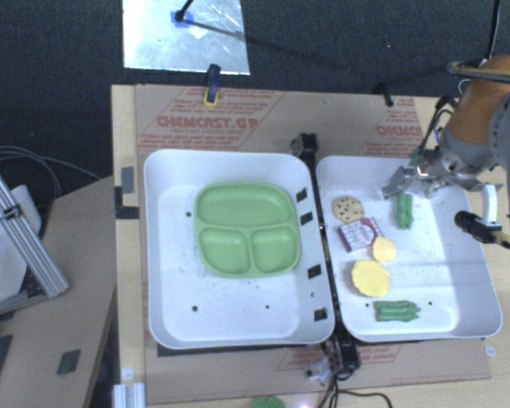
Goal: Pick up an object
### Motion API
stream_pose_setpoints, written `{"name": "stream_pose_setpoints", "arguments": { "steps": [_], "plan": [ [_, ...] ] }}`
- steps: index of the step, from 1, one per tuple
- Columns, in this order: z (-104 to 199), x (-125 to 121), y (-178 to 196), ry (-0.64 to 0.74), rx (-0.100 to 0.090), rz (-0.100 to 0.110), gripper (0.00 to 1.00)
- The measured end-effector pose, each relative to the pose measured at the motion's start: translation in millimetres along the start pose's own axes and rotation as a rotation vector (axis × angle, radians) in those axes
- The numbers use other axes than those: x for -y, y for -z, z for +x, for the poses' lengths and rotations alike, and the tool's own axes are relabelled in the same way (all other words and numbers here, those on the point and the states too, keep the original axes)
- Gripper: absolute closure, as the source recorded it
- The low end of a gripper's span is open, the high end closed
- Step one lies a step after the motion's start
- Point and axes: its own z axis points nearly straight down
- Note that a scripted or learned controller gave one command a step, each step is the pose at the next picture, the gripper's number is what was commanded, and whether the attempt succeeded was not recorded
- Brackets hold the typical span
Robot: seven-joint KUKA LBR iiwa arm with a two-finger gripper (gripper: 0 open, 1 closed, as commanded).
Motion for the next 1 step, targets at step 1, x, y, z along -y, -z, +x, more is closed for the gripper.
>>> {"name": "stream_pose_setpoints", "arguments": {
  "steps": [1],
  "plan": [
    [0.0, 3.1, -0.7, -0.002, 0.000, 0.003, 0.00]
  ]
}}
